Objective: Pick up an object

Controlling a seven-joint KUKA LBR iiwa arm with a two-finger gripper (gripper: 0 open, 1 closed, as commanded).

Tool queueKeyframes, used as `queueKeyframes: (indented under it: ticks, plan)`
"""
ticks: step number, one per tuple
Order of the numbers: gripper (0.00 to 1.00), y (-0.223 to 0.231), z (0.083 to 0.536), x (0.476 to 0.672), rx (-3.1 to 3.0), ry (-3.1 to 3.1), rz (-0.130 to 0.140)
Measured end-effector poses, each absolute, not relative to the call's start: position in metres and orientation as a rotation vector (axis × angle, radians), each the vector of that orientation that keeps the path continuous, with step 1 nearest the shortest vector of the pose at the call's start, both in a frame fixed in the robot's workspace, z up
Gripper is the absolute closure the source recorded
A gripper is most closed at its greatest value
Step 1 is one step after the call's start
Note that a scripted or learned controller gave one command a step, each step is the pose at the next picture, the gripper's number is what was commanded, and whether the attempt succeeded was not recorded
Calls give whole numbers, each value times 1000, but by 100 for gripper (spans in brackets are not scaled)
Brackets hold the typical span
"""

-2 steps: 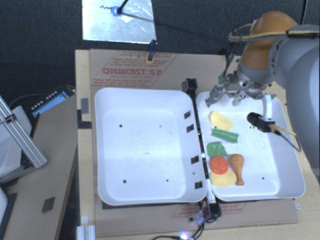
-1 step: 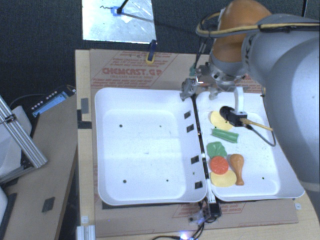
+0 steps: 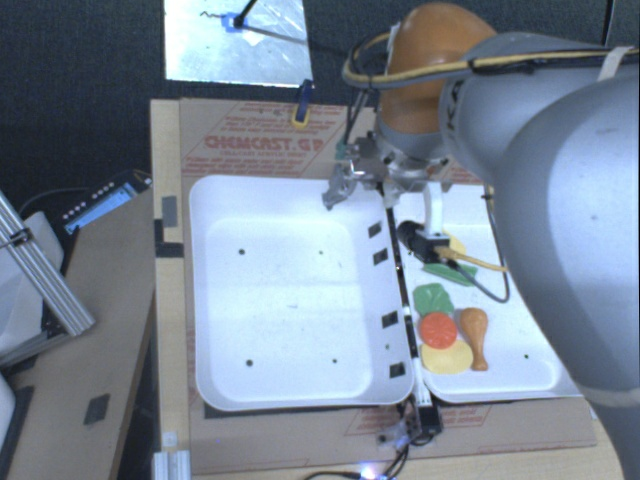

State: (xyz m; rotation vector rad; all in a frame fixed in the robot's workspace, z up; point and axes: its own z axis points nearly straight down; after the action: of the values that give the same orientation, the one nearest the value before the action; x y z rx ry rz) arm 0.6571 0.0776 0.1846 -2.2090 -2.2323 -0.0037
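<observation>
Plainly, the grey arm [image 3: 545, 158] hangs its gripper [image 3: 385, 180] over the far end of the seam between the left bin [image 3: 215, 268] and the right bin [image 3: 510, 353]; whether it is open or closed cannot be told. Well apart from the gripper, on its camera side in the right bin, a green leaf [image 3: 432, 296], brown drumstick [image 3: 475, 336], red tomato [image 3: 438, 330] and yellow piece [image 3: 448, 359] lie clustered.

My arm [image 3: 560, 168] is grey with an orange band, the left bin [image 3: 215, 298] and right bin [image 3: 525, 353] white, the leaf [image 3: 432, 296] green, ball [image 3: 438, 329] red, slice [image 3: 448, 360] yellow, drumstick [image 3: 476, 334] orange-brown.
</observation>
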Motion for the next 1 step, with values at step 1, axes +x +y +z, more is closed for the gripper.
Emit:
queueKeyframes:
  ticks: [1]
  plan:
    - [100, 73, 196, 658, -2214, -2232, -5]
